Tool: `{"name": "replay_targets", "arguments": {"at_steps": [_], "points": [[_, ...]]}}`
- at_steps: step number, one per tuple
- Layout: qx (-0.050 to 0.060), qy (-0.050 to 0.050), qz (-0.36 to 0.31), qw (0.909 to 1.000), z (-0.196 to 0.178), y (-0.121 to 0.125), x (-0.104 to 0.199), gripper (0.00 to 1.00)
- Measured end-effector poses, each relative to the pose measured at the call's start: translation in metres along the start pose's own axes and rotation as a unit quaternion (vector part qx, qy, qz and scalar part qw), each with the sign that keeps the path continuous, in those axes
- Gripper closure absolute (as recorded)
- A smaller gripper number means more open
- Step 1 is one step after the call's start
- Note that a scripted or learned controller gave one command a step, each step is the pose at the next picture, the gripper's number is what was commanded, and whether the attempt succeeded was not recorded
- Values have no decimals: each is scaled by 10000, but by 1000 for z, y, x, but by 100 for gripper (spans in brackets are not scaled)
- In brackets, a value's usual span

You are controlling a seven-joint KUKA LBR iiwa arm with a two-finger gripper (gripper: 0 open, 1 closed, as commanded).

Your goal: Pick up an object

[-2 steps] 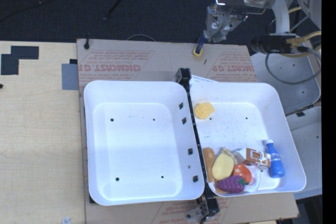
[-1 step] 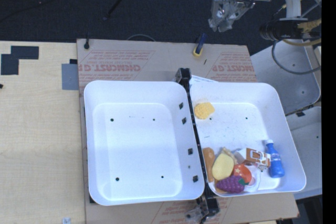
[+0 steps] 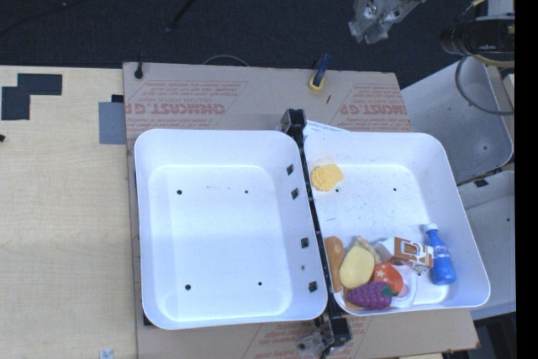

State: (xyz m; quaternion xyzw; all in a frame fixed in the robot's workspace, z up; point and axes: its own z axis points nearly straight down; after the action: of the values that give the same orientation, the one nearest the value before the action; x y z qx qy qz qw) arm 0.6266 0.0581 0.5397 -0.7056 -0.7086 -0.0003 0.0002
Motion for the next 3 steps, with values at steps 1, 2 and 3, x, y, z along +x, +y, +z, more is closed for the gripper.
{"name": "replay_targets", "arguments": {"at_steps": [1, 2, 3], "points": [[24, -5, 47, 10000, 2, -38, -65, 100], [21, -3, 46, 10000, 2, -68, -137, 100], [31, -2, 51, 10000, 44, -113, -206, 100]]}}
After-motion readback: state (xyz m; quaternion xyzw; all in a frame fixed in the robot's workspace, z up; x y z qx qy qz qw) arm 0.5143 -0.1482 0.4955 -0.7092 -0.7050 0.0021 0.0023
